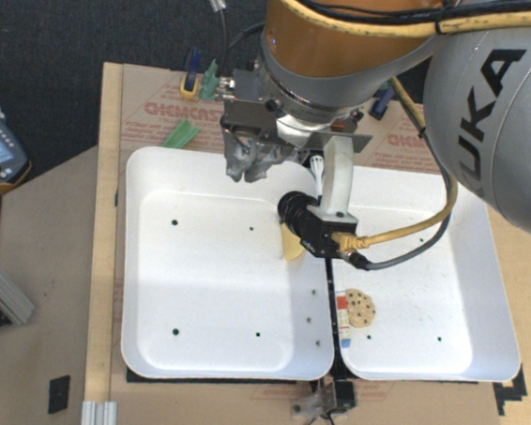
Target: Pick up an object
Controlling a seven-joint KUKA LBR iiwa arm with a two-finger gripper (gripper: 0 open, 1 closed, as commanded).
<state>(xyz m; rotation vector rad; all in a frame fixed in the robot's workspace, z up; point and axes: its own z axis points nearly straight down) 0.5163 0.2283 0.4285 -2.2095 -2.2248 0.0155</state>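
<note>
Near edge of bench: a small black connector [329, 397] w/ a thin cable is seen at the front, just below the seam between the bins. Both bins are seated on a cardboard sheet [112, 238].

Left bin [139, 335]: white, shallow, a few dark dots marked on its floor. Right bin [478, 342]: same type, set touching the left bin along the centre seam.

Objects: a round tan disc [359, 307] w/ dark spots is found lying flat in the right bin, near the seam, front half. A small red-and-blue item [342, 334] is noted just beside it, toward the front; type cannot be told. A pale yellow piece [292, 246] is found in the left bin, close to the seam, partly covered by a black fitting [304, 222] from which a brass-coloured hose [405, 233] is run across the right bin.

Gripper [249, 161]: positioned over the far rim of the left bin, approx. mid-width, well apart from the disc. Its open/closed state cannot be told; no object can be confirmed as held.

Arm [504, 100]: grey w/ orange band, entered from the right, above the far side of the bins.

Far cardboard: a green strip [181, 134] is seen lying beyond the left bin's far left corner; a yellow-and-blue clamp [194, 81] is noted at the far edge.
</note>
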